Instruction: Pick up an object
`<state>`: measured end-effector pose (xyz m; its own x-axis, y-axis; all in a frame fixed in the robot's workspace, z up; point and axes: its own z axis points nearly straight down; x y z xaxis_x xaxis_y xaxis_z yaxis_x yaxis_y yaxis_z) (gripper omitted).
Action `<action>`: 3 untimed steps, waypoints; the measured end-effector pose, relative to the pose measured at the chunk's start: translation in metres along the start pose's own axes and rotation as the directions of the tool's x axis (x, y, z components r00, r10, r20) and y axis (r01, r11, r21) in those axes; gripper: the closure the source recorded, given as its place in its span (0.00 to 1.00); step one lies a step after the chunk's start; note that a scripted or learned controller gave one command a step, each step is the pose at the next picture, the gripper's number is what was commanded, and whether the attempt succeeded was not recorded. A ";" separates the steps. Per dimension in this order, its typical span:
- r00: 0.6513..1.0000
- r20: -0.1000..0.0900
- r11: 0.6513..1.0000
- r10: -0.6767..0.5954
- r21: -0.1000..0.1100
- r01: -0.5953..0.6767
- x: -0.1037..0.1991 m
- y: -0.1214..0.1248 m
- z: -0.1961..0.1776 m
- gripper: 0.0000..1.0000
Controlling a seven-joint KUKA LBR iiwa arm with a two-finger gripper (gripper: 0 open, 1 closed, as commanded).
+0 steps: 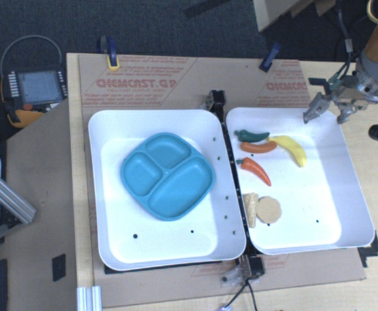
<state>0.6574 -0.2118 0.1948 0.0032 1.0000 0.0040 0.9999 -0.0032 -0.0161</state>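
1. Gripper [329, 111]: we see it over the right bin's [318, 235] far right corner, fingers spread, nothing between them.
2. Right bin: banana [291, 149], two carrots [258, 146] [256, 169], a dark green piece [251, 135] and tan pieces [262, 209] we cannot identify.
3. Left bin [111, 229]: blue plate [167, 174].

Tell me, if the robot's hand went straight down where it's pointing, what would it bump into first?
Probably bare bin floor. The hand is open above the far right corner of the right bin, and nothing lies under it. The banana sits off to its left. Depth is hard to judge from this slanted view.
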 end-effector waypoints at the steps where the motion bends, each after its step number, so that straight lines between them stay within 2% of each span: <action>1: 1.000 0.004 1.000 -0.003 -0.015 0.004 0.001 0.003 -0.010 0.00; 2: 1.000 0.003 1.000 -0.004 -0.009 0.004 -0.001 0.006 0.054 0.00; 3: 1.000 0.003 1.000 -0.005 -0.013 0.005 0.000 0.006 0.104 0.00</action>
<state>0.6622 -0.2118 0.0906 -0.0019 1.0000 0.0006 1.0000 0.0019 -0.0026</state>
